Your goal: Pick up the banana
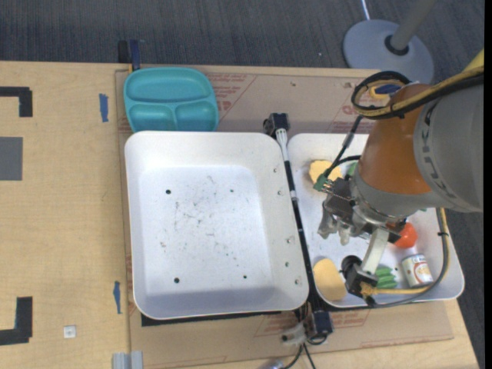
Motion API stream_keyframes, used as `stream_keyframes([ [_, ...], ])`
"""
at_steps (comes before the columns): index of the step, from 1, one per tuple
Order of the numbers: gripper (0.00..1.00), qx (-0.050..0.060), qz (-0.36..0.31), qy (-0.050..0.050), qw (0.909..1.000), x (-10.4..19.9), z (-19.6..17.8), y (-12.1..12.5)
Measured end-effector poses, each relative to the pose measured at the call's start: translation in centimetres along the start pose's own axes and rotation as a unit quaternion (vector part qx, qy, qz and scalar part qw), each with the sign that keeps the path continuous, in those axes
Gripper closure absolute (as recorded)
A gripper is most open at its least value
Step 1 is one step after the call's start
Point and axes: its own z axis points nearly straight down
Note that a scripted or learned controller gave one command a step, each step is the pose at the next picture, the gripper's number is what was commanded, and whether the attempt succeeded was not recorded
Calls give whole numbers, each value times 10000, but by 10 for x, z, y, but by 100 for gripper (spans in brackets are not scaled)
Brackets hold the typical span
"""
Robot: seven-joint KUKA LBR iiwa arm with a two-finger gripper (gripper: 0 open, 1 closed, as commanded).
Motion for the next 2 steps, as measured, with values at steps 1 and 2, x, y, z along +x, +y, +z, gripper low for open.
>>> stream_keyframes([
  [1,100,-1,-8,1,10000,1,-10,0],
  [2,100,-1,-15,1,10000,1,-20,1],
])
